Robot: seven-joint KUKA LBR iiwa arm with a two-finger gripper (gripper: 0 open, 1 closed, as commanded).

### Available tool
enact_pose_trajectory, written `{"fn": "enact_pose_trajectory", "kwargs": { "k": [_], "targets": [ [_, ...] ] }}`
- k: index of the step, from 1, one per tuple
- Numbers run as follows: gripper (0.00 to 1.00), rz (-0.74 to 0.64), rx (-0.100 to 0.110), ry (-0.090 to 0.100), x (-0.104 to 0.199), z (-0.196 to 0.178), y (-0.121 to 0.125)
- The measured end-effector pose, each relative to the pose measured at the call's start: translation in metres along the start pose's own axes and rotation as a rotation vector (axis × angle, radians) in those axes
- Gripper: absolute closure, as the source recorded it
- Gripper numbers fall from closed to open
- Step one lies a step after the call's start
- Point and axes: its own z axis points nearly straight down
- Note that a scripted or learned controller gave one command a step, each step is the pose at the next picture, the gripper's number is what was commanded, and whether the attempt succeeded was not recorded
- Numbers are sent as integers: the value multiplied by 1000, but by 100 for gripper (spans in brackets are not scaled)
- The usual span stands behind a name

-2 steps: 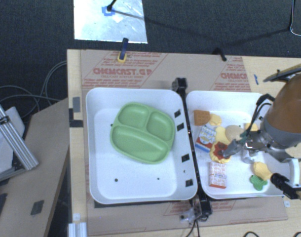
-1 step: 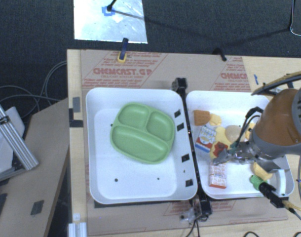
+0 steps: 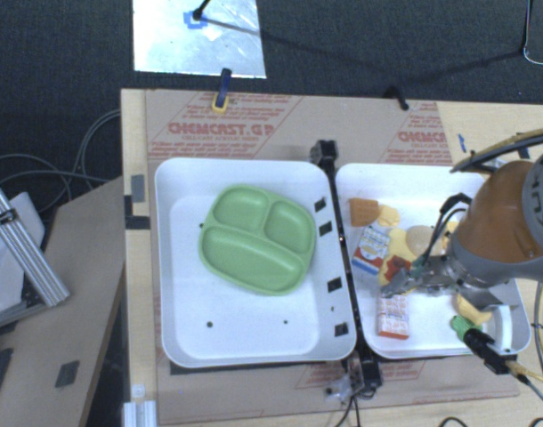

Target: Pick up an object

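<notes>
A green tray (image 3: 256,238) with three compartments lies in the left bin (image 3: 182,327), tilted a little, towards the bin's far side. Two small dark specks sit on the bin floor near its front wall. The bin rests on a brown cardboard sheet (image 3: 280,127) printed with red lettering, which covers the desk (image 3: 131,149). At the sheet's far edge is a blue and yellow clamp (image 3: 222,92). Beyond it, on the dark floor (image 3: 49,52), lies a shiny silver sheet (image 3: 198,25) with a blue mark near its middle. Grey cables (image 3: 85,163) loop on the floor at the left, beside an aluminium rail (image 3: 22,247) that runs at a slant.
</notes>
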Motion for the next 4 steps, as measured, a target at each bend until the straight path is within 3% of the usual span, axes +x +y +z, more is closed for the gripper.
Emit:
{"fn": "enact_pose_trajectory", "kwargs": {
  "k": [1, 4],
  "targets": [
    [100, -1, -7, 0, 1, -12, 2],
    [100, -3, -3, -6, 10, -139, 13]
  ]
}}
